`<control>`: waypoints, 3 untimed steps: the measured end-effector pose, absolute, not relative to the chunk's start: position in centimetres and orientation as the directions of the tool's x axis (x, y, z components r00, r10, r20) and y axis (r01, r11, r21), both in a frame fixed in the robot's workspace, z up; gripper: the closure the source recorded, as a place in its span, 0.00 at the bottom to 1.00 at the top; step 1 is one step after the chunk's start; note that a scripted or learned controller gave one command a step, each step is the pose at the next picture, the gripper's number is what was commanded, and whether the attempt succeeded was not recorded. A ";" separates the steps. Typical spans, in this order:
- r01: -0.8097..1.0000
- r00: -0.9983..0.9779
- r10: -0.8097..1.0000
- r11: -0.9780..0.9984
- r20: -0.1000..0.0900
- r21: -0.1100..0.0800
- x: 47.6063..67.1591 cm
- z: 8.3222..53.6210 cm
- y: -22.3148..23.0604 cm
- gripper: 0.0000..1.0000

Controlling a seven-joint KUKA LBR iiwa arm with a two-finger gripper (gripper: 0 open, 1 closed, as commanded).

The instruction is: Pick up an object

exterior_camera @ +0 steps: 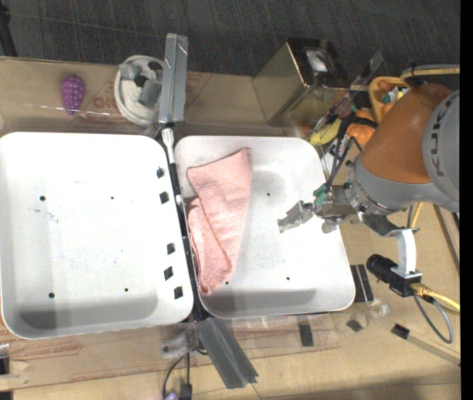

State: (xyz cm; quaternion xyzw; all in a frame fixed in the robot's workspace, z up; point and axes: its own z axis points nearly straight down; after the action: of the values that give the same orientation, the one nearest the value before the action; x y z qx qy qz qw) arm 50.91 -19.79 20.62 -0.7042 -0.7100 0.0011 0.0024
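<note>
A pink cloth (218, 215) lies crumpled along the left side of the right bin (303, 294), stretching from its back wall toward its front. My gripper (293, 217) hangs over the right half of that bin, pointing left, apart from the cloth by a short gap. Nothing shows between its fingers. The grey arm with its orange band (403, 136) comes in from the right.
The left bin (20, 307) sits beside the right one, with a black-marked divider (172, 223) between them. Behind the bins lie a purple grape-like object (72, 92), a white cable coil (139, 88), a metal box (299, 77) and a tangle of wires (349, 119).
</note>
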 end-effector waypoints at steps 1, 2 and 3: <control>0.998 -0.067 0.998 0.067 0.001 -0.003 55.0 22.0 -13.4 0.00; 1.000 -0.012 1.000 0.012 0.001 -0.007 57.4 10.0 -10.0 0.00; 0.999 0.038 0.999 -0.038 0.001 -0.007 55.0 9.0 -10.1 0.00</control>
State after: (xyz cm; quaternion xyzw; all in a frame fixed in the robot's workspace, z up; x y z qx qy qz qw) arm 54.96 -10.11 9.03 -0.7203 -0.6937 0.0022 0.0030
